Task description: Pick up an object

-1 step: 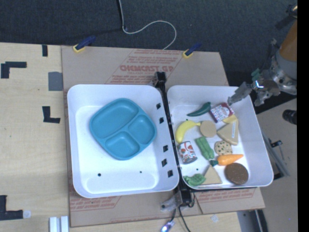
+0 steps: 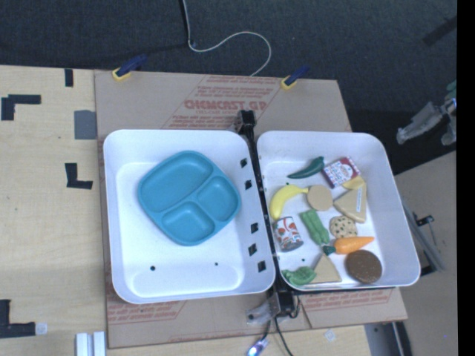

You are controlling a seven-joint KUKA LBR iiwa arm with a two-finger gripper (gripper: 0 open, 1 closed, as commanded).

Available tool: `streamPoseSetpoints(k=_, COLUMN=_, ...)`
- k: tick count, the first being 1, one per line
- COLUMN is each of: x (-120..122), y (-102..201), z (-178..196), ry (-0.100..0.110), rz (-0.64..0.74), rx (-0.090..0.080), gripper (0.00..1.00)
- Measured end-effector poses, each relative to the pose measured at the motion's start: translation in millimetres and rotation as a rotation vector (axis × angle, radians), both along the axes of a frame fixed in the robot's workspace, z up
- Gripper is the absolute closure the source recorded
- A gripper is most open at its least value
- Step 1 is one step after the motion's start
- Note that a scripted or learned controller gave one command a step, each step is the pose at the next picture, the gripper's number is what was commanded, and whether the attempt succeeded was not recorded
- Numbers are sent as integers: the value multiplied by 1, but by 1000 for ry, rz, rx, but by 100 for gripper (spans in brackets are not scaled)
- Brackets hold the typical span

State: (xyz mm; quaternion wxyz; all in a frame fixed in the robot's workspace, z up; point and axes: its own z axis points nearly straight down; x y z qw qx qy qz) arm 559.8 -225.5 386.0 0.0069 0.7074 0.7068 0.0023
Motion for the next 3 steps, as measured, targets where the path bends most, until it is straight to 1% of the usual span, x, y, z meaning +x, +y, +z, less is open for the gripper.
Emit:
streamPoseSetpoints(k=1, x=1, y=2, z=1, ry=13, rz=3, rx=4, gripper=100)
streamPoseSetpoints(k=2, x=-37, y=9, z=152, ry=-5, rz=2, rx=-1, gripper=100)
streamPoseSetpoints(k=3, x=-78, y=1, z=150, ry=12, rz=0, rx=5, gripper=100)
